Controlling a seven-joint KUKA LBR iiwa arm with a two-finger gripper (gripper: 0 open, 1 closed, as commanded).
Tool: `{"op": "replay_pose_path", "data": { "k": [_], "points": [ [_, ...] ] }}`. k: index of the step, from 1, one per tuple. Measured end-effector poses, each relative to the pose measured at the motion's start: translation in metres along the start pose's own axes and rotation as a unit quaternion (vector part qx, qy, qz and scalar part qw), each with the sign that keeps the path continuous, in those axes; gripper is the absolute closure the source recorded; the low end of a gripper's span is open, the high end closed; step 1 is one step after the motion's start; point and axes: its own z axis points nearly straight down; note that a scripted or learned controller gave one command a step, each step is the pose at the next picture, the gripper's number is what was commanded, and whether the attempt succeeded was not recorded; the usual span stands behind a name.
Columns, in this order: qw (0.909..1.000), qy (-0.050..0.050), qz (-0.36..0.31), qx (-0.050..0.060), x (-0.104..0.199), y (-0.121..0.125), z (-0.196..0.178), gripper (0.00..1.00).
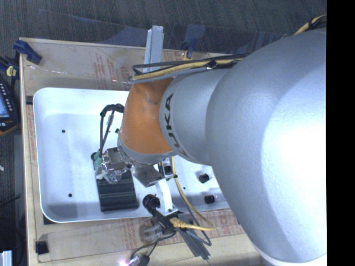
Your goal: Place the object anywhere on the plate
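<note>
Toward 7 o'clock in the left bin [55, 148], under the gripper [111, 168] (finger state indeterminable), lies a dark ribbed block [117, 195], probably the object: seemingly rigid, light, best grasped across its short sides.

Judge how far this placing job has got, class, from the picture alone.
Done: nothing placed that can be seen; no plate or object is visible in the white bin. In hand: the arm reaches over that bin, its gripper low near the floor. Left: the placing itself, as far as the view shows.
</note>
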Motion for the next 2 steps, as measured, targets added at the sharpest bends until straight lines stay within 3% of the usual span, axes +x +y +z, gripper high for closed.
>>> {"op": "replay_pose_path", "data": {
  "k": [1,2],
  "points": [
    [0.9997,-0.001,-0.026,-0.001,0.088,0.016,0.014,1.0],
    [0.9934,-0.001,-0.115,-0.002,0.031,0.035,-0.023,1.0]
  ]
}}
